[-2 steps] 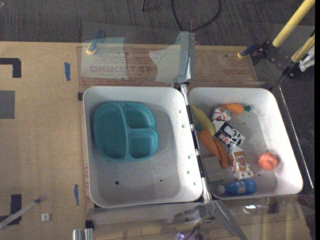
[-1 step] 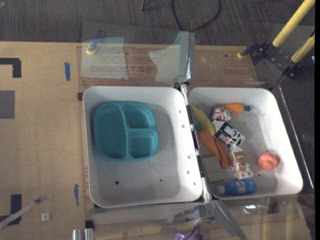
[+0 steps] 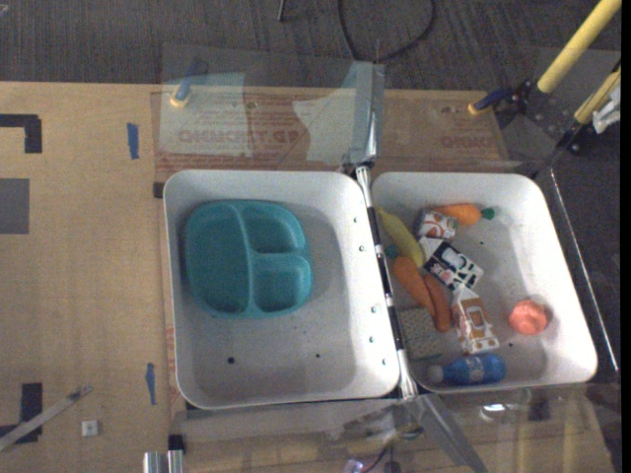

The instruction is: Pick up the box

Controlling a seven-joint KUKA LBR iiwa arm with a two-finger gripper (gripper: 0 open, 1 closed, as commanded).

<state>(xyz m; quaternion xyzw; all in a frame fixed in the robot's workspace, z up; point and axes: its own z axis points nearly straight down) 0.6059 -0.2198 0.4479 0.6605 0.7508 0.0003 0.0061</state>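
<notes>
two white bins sitting side by side mid-frame. left bin (image 3: 197, 363) holding teal divided plate (image 3: 247, 257), upper left of bin. right bin (image 3: 562, 343) holding box (image 3: 454, 265) lying upper left of centre, near banana (image 3: 401, 235), carrots (image 3: 422, 289), carton (image 3: 475, 325), blue bottle (image 3: 473, 370), orange ball (image 3: 529, 316). gripper state: cannot tell.

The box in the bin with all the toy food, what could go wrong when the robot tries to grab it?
1. The black-and-white box lies pressed against a yellow banana and orange carrots, so the fingers might catch a neighbour instead.
2. Two other small cartons lie close by, so the arm could pick the wrong one.
3. The box lies tilted among the pile, so it may slip out.
</notes>
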